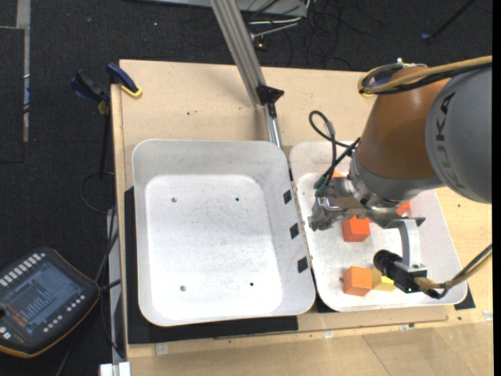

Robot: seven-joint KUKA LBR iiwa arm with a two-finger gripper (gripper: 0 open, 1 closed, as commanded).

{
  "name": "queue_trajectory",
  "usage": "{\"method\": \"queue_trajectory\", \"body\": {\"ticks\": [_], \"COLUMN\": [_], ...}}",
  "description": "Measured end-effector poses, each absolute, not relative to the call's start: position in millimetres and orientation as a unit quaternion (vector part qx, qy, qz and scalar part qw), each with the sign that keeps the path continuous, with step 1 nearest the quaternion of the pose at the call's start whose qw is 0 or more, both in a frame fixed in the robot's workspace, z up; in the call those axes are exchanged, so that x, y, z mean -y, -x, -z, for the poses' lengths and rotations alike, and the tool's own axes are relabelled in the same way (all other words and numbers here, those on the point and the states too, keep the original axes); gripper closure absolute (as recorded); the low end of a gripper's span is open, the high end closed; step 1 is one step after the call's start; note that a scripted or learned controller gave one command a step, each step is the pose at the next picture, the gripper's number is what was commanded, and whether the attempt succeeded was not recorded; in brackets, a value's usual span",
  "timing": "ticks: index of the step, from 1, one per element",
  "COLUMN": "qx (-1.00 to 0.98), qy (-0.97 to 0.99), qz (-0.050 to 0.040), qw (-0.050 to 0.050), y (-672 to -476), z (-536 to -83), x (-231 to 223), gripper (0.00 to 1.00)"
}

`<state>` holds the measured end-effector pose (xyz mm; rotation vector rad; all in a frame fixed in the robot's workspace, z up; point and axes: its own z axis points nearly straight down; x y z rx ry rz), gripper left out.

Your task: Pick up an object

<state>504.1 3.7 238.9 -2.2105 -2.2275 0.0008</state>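
I'm hovering the gripper [322, 212] in the right bin [450, 245]; its grip I cannot tell. The orange cube [356, 229] is lying just to its right.

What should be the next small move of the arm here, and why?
Probably a short straight descent. The gripper hangs over the right bin, close to an orange block, with nothing seen between its fingers. A second orange block lies nearer the bin's front edge.
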Motion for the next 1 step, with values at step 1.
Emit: {"method": "queue_trajectory", "body": {"ticks": [1], "qx": [0.710], "qy": [0.704], "qz": [-0.0004], "qw": [0.002], "y": [-507.9], "z": [-227.5], "x": [-60.5], "gripper": [1.00]}}
